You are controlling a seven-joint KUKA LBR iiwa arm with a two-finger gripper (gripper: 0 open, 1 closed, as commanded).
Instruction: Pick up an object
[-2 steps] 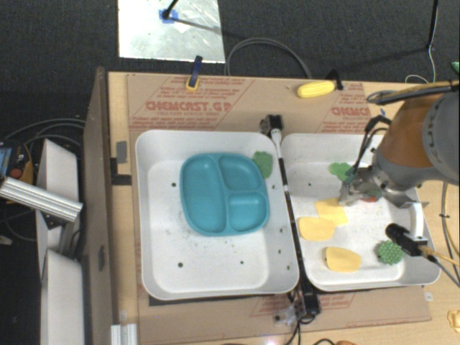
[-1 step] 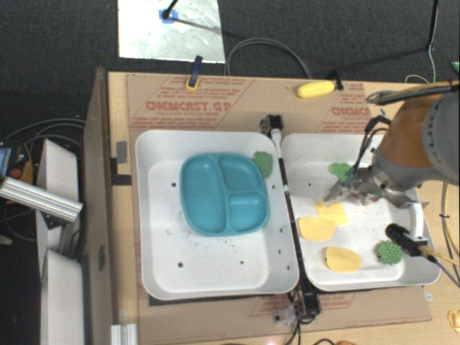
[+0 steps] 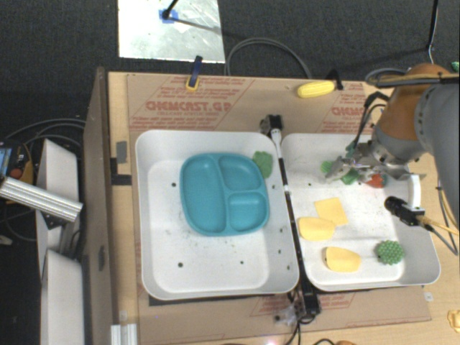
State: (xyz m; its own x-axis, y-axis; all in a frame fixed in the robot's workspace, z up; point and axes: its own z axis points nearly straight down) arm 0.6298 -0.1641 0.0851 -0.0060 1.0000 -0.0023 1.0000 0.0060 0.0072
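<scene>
My gripper hangs low over the back part of the right bin, reaching in from the right. A small green object lies right at its tip, and a small red piece shows just under the wrist. Whether the green object is held is not visible. Nearer the front of this bin lie a flat yellow square, a yellow lump, another yellow lump and a green bumpy ball.
The left bin holds a blue divided plate with a green leafy item at its back right corner. A yellow object lies on the cardboard behind the bins. A ridge separates the two bins.
</scene>
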